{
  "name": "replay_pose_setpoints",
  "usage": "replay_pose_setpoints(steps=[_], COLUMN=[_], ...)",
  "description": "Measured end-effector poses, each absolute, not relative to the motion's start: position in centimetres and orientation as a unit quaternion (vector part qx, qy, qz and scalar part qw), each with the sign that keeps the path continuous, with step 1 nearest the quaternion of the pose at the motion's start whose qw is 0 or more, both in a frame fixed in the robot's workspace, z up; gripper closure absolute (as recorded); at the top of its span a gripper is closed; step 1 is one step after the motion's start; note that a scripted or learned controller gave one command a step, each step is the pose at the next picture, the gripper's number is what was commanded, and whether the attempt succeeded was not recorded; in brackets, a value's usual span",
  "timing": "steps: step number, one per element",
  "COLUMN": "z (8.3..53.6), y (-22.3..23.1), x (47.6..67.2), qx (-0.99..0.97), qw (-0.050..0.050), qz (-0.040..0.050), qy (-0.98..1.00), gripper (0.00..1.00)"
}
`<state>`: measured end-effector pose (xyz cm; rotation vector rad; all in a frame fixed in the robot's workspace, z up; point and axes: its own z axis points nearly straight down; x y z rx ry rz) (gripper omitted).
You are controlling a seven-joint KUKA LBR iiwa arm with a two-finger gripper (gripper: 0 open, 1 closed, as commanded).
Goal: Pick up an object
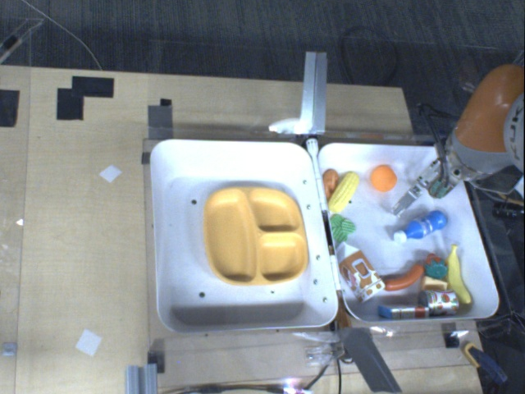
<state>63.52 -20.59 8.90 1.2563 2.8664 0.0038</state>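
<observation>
A: Hand point(408, 198) hangs low in the right bin point(484, 245), fingers spread and gripping nothing, between the orange ball point(382, 177) on its left and the blue bottle point(423, 226) just nearer.

B: So which step is this?

A: The approach, I'd judge; nothing is picked yet. The left bin point(172, 220) carries a yellow tray point(253, 235).

B: And next?

A: Probably settle over one toy, the bottle being closest, drop, pinch, then lift. The corn cob point(343, 191) lies further left.
</observation>
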Motion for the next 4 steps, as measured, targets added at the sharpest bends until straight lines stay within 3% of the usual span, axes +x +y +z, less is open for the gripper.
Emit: replay_pose_setpoints(steps=[1, 2, 3, 4], z=[10.7, 8.8, 17.3, 11.0], y=[-20.2, -20.2, -20.5, -18.3], x=[59.8, 59.7, 64.8, 65.2], qx=[0.561, 0.566, 0.492, 0.68], qw=[0.003, 0.004, 0.006, 0.002], qz=[0.0013, 0.0014, 0.0018, 0.0012], qy=[0.828, 0.824, 0.87, 0.733], gripper=[0.0, 0.0, 0.0, 0.0])
